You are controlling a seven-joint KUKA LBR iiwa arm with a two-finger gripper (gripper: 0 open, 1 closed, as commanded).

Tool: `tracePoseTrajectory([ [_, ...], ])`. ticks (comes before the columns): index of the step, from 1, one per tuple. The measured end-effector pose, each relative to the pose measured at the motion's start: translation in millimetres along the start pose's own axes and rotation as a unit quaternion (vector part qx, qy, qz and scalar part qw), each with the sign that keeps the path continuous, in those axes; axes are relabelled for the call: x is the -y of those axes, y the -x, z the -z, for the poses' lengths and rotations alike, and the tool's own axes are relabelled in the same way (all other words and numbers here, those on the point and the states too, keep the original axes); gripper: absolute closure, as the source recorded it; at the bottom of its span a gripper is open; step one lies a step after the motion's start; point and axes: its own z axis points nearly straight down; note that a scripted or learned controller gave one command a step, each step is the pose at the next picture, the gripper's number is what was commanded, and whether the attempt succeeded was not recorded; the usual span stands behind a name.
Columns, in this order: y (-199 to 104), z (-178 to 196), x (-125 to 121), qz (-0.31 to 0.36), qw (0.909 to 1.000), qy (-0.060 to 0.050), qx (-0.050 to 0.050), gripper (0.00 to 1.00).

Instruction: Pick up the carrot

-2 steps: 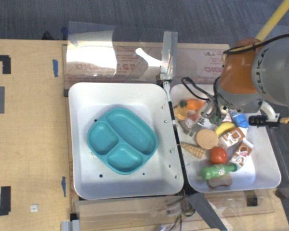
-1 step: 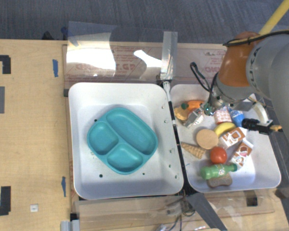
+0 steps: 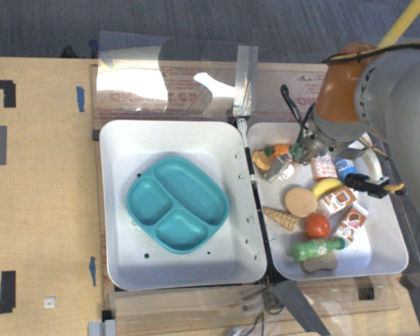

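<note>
On a pale wooden bench (image 3: 35, 208) marked with black tape corners, two shallow white bins sit side by side, with blue-grey carpet (image 3: 196, 12) beyond the far edge and a sheet of clear plastic (image 3: 161, 82) propped behind the bins. At the left, the left bin (image 3: 119, 257) holds a teal divided plate (image 3: 177, 203) lying flat near its middle. Just beside it, the right bin (image 3: 385, 257) is crowded with toy food: a tan round cookie (image 3: 300, 201), a red tomato (image 3: 318, 225), a yellow banana (image 3: 327, 186), a waffle cone (image 3: 281, 218) lying on its side, a green bottle (image 3: 316, 248), and small printed cartons (image 3: 338, 201).

From the right, the grey arm with its orange band (image 3: 339, 89) reaches down into the far part of the right bin. Its gripper (image 3: 299, 152) is low among the toys at the bin's far left corner. Whether it is parted or closed cannot be told from this slant, nor whether it grips anything.

Close beside the gripper, on its left, lies the carrot (image 3: 278, 149), a small orange piece near the bin's far wall, next to an orange-and-yellow toy (image 3: 262, 161).
</note>
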Motion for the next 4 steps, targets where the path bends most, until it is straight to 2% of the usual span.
tracePoseTrajectory([
  [1,16.0,-0.2,-14.1,-0.226,0.9742,0.000,-0.001,0.00],
  [2,16.7,8.4,-11.8,-0.226,0.9741,-0.004,0.000,1.00],
  [3,-61.6,104.3,-30.4,-0.269,0.9629,0.019,0.009,1.00],
  [4,-59.0,98.5,-26.3,-0.272,0.9621,0.013,0.009,0.00],
])
